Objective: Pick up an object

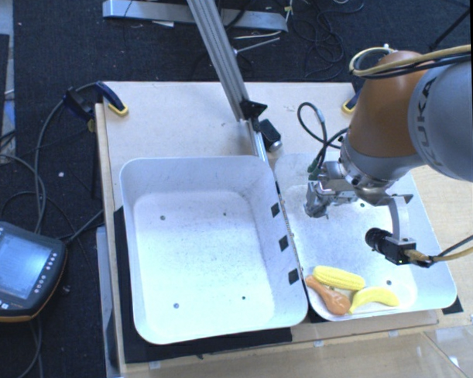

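Observation:
In the right bin, three toy foods lie together near the front edge: a yellow corn cob, an orange carrot-like piece and a yellow banana. My gripper hangs over the bin's back left part, well behind the toys and apart from them. Nothing shows between its fingers. The grey arm with its orange band reaches in from the right above it.
The left bin stands beside the right one, sharing a raised wall with black clips. A slanted metal rail crosses the back of the bench. Cables loop by the wrist. A black fitting juts out beside the gripper.

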{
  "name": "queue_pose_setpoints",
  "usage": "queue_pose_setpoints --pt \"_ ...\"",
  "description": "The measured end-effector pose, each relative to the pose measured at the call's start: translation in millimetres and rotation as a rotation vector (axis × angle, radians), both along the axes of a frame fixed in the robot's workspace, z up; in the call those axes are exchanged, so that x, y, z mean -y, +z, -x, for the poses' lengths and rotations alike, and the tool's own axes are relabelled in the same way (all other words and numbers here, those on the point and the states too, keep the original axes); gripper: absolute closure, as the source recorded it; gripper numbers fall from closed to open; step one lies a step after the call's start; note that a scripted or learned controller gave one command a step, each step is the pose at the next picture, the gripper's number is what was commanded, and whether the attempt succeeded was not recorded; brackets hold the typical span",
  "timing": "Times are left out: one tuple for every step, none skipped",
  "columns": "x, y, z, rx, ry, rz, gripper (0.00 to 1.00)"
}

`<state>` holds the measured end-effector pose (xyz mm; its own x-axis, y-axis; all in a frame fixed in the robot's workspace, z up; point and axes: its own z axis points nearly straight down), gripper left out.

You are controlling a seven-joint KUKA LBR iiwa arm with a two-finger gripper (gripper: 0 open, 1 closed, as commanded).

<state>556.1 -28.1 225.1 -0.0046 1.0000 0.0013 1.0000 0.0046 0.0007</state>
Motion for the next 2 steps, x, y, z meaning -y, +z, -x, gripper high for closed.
queue_pose_setpoints --pt "-54.1 -7.2 15.6 -0.002 0.000 0.000 1.00" --pt "-100.6 -9.3 24.8 -0.001 0.000 0.000 1.00"
